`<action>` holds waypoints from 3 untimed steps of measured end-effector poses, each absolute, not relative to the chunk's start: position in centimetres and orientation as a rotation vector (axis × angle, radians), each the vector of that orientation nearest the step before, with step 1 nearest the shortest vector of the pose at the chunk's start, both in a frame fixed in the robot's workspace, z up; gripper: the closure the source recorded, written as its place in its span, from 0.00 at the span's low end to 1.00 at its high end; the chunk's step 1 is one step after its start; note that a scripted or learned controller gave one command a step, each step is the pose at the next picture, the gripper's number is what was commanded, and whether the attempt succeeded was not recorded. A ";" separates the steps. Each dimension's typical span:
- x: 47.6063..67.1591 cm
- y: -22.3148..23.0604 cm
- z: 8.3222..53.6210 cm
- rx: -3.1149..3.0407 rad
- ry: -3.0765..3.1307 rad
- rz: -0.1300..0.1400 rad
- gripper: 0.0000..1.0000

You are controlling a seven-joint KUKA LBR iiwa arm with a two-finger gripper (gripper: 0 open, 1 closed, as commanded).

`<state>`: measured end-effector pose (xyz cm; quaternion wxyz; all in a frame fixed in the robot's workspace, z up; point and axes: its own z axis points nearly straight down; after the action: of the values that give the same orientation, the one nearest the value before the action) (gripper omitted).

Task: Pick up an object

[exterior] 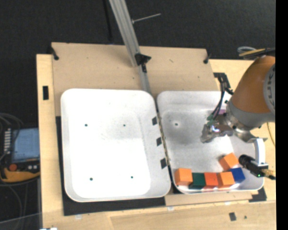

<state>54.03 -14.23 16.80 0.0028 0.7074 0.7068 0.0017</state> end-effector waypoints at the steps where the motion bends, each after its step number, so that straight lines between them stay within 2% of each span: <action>1: 54.2 -14.4 21.2 2.214 2.221 0.006 1.00; 3: 51.5 -3.7 21.4 2.213 2.231 0.002 1.00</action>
<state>51.55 -3.71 21.43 -0.0006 0.7043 0.7099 0.0008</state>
